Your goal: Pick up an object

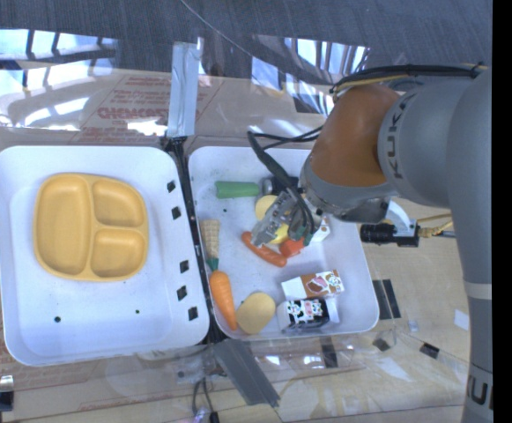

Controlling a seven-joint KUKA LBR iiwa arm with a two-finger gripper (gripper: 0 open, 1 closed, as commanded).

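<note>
Reaching down into the right bin (354,263), the hand (273,227) hung low over a tight cluster of toy food, and whether it was wide, narrow or holding anything could not be told from this slanted look, since the metal parts blurred into the items beneath.

Directly under the hand lay a yellow piece (267,206) and a red-orange chilli-like piece (266,252), the two nearly touching. Just beyond the hand, toward the far wall, sat a green cylinder (236,189). To the hand's near side stood two small cartons (311,300), one on the other's edge, with a pale potato-like lump (256,312) and a carrot (222,296) beside them along the dividing wall. A corn cob (211,239) lay against that wall, level with the hand. Well away, across the divider, the left bin (26,324) carried a yellow sectioned plate (90,226).

Any of the clustered items could serve as the thing to pick up; the nearest candidates were those under the hand.

The risk looked plain enough. With pieces crowded so closely, closing could catch two at once, or nip only an edge so the rounded yellow piece squirted free. A descent slightly off centre might press a piece against the bin floor and shove the neighbours aside instead of gripping.
</note>
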